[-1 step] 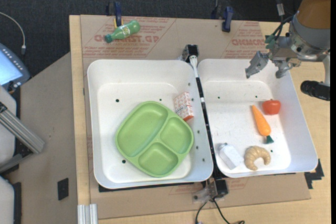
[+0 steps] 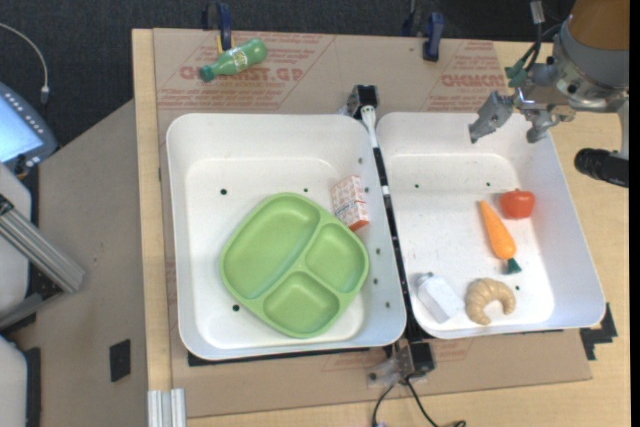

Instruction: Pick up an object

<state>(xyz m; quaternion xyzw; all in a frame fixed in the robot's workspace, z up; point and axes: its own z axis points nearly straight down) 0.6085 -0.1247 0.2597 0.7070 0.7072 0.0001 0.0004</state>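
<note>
Nearest the camera, the croissant (image 2: pixel 490 300) rests at the right bin's (image 2: pixel 575 215) front. Behind it the carrot (image 2: pixel 497 231) lies lengthwise front-to-back, directly below the gripper (image 2: pixel 515 120), which hangs spread wide, holding nothing.

Robot lab: clamped cardboard bench (image 2: pixel 300 65), twin bins (image 2: pixel 190 215), cables.

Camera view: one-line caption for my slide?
Open gripper above the right bin's far edge; carrot, tomato, croissant inside it.
</note>
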